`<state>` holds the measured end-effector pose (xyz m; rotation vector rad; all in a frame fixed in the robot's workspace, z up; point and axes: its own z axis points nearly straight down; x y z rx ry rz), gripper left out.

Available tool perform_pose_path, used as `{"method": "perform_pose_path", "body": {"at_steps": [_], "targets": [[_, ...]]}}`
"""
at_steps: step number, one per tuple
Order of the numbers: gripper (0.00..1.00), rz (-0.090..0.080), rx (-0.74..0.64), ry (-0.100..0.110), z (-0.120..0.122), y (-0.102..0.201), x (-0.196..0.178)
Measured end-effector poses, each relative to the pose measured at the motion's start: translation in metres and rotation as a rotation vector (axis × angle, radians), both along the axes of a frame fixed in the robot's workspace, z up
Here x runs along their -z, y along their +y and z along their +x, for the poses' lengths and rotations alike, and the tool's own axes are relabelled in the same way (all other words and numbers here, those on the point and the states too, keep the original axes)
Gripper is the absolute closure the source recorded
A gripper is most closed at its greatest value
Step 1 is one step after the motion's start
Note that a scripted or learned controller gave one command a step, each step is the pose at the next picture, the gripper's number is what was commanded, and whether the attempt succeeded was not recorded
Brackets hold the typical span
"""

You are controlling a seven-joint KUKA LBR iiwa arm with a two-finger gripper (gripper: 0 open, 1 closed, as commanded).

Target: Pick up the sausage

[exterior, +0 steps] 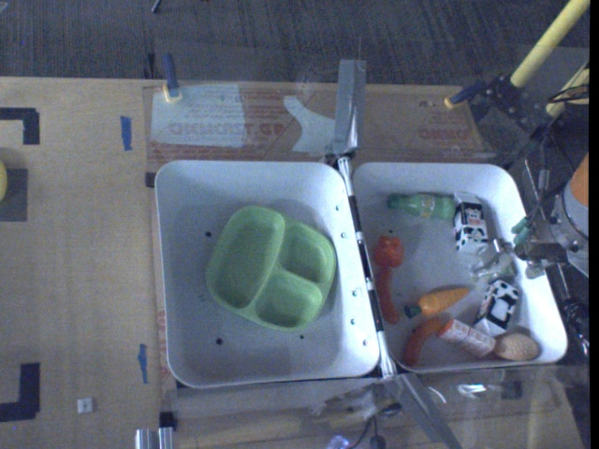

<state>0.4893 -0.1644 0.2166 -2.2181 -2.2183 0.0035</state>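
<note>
Green divided plate in left bin; sausage in right bin (front edge), gripper state unclear

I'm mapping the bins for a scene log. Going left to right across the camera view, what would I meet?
Green sectioned plastic plate → red toy pepper → reddish-brown toy sausage → orange toy carrot → black-and-white cow-print carton.

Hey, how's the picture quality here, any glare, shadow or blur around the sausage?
Camera view: soft overall and slightly bluish; the sausage is dim but distinct near the right bin's front edge; glare streaks on the clear sheet along the bottom; the green plate casts a soft shadow in the left bin; the claw at the right rim is blurred, its outline hard to read.
</note>
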Motion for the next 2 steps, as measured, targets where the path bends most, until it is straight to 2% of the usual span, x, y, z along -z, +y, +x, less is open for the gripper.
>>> {"method": "perform_pose_path", "body": {"at_steps": [1, 2], "targets": [[0.0, 0.0, 0.015, 0.0, -0.0103, 0.0436, 0.1019], [1.0, -0.001, 0.021, 0.001, -0.0102, 0.0415, 0.0943]]}}
